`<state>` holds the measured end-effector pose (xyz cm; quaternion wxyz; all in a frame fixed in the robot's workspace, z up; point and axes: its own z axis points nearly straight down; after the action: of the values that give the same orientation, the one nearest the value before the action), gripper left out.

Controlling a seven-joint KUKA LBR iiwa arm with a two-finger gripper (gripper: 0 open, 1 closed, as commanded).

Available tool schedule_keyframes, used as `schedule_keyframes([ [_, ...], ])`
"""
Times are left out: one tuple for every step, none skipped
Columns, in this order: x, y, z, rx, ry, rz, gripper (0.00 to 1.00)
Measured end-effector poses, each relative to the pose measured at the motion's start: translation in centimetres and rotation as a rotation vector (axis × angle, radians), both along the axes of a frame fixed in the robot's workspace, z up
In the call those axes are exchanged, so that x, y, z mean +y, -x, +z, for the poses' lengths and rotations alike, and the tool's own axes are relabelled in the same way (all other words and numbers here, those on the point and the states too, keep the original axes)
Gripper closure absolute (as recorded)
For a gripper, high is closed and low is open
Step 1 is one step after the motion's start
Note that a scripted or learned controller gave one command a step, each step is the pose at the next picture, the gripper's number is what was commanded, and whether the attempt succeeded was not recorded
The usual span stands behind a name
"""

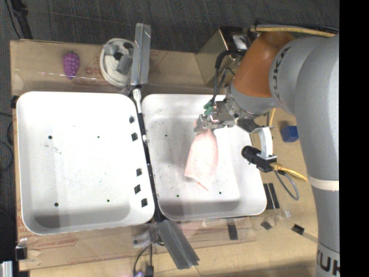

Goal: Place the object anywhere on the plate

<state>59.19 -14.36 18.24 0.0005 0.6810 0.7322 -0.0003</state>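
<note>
we start with the biggest thing in view, the grey arm (pixel 314 126) with its orange band, which reaches in over the right bin (pixel 167 201) and covers that bin's far right corner. the surface (pixel 40 56) is a brown board carrying both bins; the left bin (pixel 75 160) sits just beside the right bin, the two touching along a dark hinge strip with small black clips.

inside the right bin, near its middle, a pale pink cloth (pixel 202 159) hangs or lies in a long fold, its top end gathered right at the gripper (pixel 209 120). we judge the gripper to be clamped on the upper edge of the cloth, since the fabric bunches into its tip and trails down from there toward the near wall of the right bin.

beyond the right bin's far left corner stands a white roll-like item (pixel 117 61), and further left of that, well apart from the right bin, a small purple grape-like toy (pixel 71 64) rests on the surface. a small blue block (pixel 290 133) shows just off the right bin's right side.

as for progress, we see no plate anywhere around the right bin, so the placing is not done; the cloth appears picked up, and carrying and releasing remain.

for writing, the letters "ku" run along the arm's lower casing, and faint red print on the surface behind the left bin is too blurred to read.
</note>
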Motion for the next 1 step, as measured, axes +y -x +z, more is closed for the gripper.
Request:
schedule_keyframes([
  [0.06, -0.06, 4.89, 0.003, -0.001, 0.006, 1.00],
])
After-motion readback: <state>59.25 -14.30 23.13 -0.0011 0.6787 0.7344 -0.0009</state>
